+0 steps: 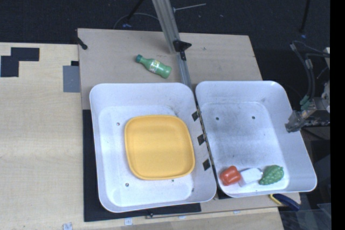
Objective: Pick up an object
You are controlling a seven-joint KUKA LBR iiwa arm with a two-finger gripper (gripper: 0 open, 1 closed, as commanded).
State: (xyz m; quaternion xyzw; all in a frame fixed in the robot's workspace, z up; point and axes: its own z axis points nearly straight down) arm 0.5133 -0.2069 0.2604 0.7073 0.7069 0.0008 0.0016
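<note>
Gripper (pixel 295 125) at the right bin's (pixel 294 102) 3 o'clock rim, low over the edge. A dark, blurred metal lump; cannot tell whether it is open or shut, and nothing is seen in it. The arm (pixel 318 99) trails off behind it toward 3 o'clock, cables looped above.

Right bin: shallow white plastic, rounded corners, floor scuffed grey with dark smudging through the middle. Three things cluster along its 6 o'clock wall. Green lump (pixel 271 174), knobbly, matte, at 5 o'clock, nearest the gripper but well below it. White block (pixel 251 175), smooth, squarish, just beside the green lump on its 9 o'clock side, seems to touch it. Red piece (pixel 230 175), rounded, glossy, with an orange tint, just beside the white block. The rest of this bin's floor is bare from the centre up to 12 o'clock, so there is open room above the cluster; the wall sits close behind it.

Left bin (pixel 105 110): same white plastic, cleaner. Yellow plate (pixel 159 146), a rounded square, smooth, with a raised lip, lies flat at centre, a margin of bare floor all round. Black clips join the two bins along the shared edge.

Bench (pixel 226 56) of pale board beyond the bins. Green bottle (pixel 154 66), small, white label band, lies on its side at 12 o'clock of the left bin, well apart from the rim. Ribbed aluminium rail (pixel 166 13) slants up from the bins' junction.
</note>
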